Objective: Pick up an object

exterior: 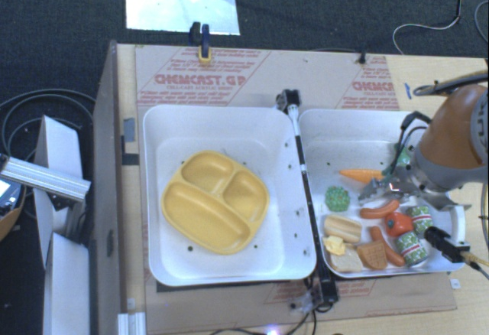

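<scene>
Over the right bin (336, 127), the claw (380, 188) hangs low with its fingers spread, pinching nothing. Just below it lies a red sausage (380, 209), its long axis running left-to-right with a slight upward tilt; an orange carrot (361, 174) lies just above-left. The sausage looks the nearer pick.

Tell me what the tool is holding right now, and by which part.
Cannot be told. The tool sits low in the right bin, between the carrot and a sausage, but no item is clearly in it.
</scene>
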`<action>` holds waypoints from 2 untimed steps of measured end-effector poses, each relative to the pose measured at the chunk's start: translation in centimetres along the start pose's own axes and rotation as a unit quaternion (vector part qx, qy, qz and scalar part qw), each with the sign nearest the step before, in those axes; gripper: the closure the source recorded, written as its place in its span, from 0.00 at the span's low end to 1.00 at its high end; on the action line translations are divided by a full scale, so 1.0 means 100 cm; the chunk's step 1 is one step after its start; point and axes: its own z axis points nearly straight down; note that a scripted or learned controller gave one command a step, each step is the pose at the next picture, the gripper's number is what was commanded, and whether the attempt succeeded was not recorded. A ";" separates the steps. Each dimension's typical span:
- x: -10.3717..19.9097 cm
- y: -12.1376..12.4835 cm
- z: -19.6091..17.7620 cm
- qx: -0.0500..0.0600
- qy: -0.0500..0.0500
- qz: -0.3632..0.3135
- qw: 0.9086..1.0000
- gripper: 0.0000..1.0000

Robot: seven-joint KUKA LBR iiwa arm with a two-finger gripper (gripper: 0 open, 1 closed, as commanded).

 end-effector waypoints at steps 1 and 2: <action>0.055 0.049 0.000 0.000 0.001 -0.002 1.000 0.00; 0.054 0.049 -0.011 0.000 0.000 -0.002 1.000 1.00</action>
